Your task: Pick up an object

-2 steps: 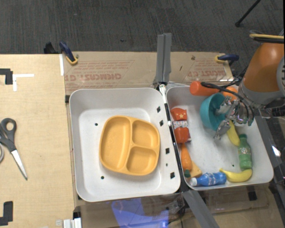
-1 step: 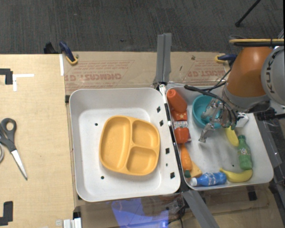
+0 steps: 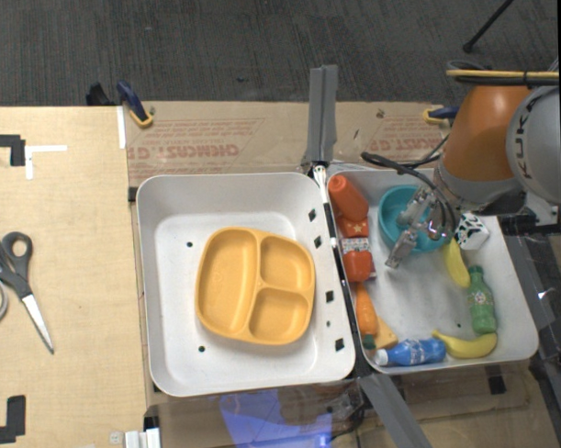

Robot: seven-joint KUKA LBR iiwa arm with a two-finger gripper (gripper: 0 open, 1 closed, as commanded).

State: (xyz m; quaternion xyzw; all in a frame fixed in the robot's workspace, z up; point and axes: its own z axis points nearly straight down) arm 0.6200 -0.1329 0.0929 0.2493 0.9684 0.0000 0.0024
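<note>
At the far left, on the bench at nine o'clock, lie the scissors (image 3: 21, 283), well apart from my work. Next comes the left bin (image 3: 159, 296), and in its middle rests a yellow divided plate (image 3: 255, 285). Then the right bin (image 3: 519, 343), where all the small things are crowded. Along its left wall, from twelve o'clock down to six, I see an orange bottle (image 3: 352, 227) and under it a carrot (image 3: 365, 313). At six o'clock lies a small blue bottle (image 3: 412, 353), and just beside it, toward five o'clock, a banana (image 3: 468, 344). A green bottle (image 3: 482, 300) stands at four o'clock, and a second banana (image 3: 456, 264) is just above it. At twelve o'clock is a teal bowl (image 3: 400, 219), and my gripper (image 3: 411, 230) hangs over its rim. My fingers (image 3: 398, 249) look parted, with nothing between them, so I hold no object yet. I judge the danger is this: the nearest thing is the bowl, and if I close on its round rim at a slant, it may tip or slide away. The second banana and a white dotted cube (image 3: 471, 230) at two o'clock are also near, and I could push them by mistake.
</note>
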